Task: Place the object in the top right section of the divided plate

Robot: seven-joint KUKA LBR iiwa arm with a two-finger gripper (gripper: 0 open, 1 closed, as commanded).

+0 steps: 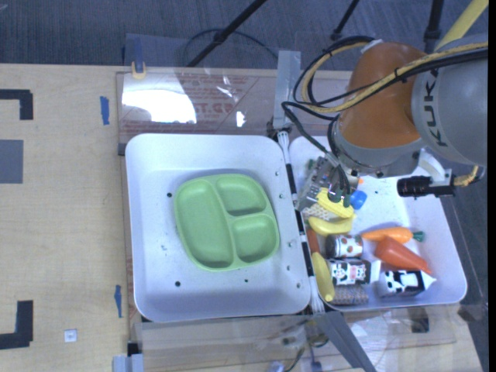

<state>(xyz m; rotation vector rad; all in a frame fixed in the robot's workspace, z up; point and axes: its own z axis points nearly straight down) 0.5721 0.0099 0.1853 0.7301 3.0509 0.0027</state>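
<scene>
A grey and orange arm [387, 99] is seen lowered over the right bin [446, 235], its hand [332, 188] set among a heap of toy food at that bin's upper left. Whether the hand is spread or pressed together cannot be told, as its tip is lost in the clutter. A yellow banana [332, 215] lies directly beneath it, with a carrot [391, 235], a small can [346, 246] and a black-and-white carton [403, 282] nearby. The green divided plate [226, 222] sits in the left bin [155, 285], its top right section [242, 194] bare. The picking step is judged to be in hand; next, a firm grip must be secured before the object is lifted and carried left across the bins' shared edge.
</scene>
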